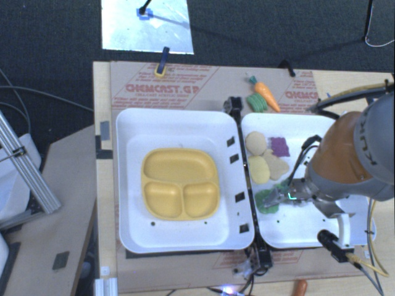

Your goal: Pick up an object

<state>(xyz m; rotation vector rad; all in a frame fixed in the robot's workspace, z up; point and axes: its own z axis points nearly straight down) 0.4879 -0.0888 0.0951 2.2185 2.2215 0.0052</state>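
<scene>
1. Reaching in from the right, the arm (355,156) covers much of the right bin (296,236), its bulk hanging over the far right of the cluster of toys.
2. Left bin (126,165) holds a yellow divided plate (181,184), well apart from the action.
3. Gripper (285,196) sits low at the green toy (268,200), which lies near the bin's left wall, just below the yellow-cream pieces (264,165). Whether the claw is apart or together I cannot tell; the wrist hides it.
4. Judged risk: the green toy lies close to the wall and touches or nearly touches the pale pieces, so a closing claw may catch a neighbour as well, or nudge the toy against the wall and slip off.
5. Green toy looks irregular and leafy; its long axis seems to run roughly left to right, though blur leaves this uncertain.
6. Purple piece (279,145) lies farther back, beside the cream ones.
</scene>
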